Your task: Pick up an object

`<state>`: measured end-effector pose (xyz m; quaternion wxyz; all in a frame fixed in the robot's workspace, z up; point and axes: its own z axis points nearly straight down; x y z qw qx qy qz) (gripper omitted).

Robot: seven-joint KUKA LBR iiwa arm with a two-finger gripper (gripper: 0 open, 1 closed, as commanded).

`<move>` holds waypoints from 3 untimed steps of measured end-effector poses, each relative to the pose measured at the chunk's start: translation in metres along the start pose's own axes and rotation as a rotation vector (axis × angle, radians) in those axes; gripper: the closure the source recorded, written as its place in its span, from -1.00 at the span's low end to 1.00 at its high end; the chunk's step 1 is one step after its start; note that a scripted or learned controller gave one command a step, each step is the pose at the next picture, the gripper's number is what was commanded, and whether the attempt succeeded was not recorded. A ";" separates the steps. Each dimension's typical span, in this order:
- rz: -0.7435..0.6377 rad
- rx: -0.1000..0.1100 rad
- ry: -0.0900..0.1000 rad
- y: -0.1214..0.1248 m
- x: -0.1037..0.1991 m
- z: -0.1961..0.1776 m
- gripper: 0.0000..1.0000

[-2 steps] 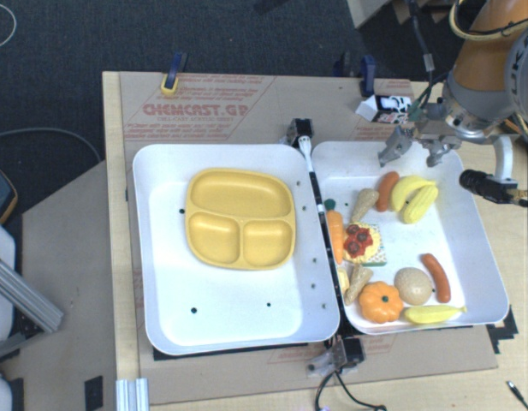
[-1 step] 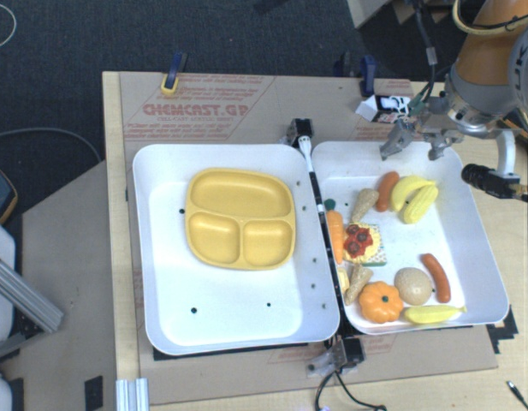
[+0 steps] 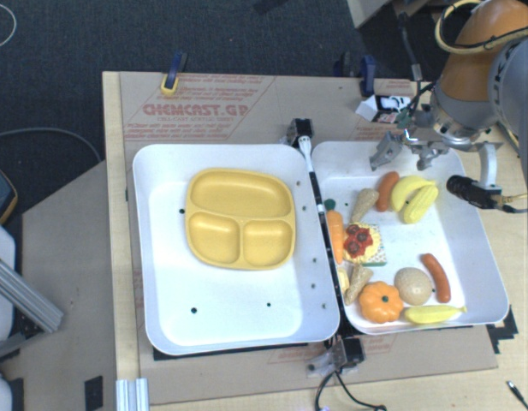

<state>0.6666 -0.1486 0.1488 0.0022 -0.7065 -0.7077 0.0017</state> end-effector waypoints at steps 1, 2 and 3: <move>0.001 -0.009 -0.003 0.000 -0.009 0.053 -1.00; 0.000 -0.005 -0.001 0.001 -0.009 0.064 -1.00; 0.000 -0.007 -0.002 0.001 -0.009 0.053 1.00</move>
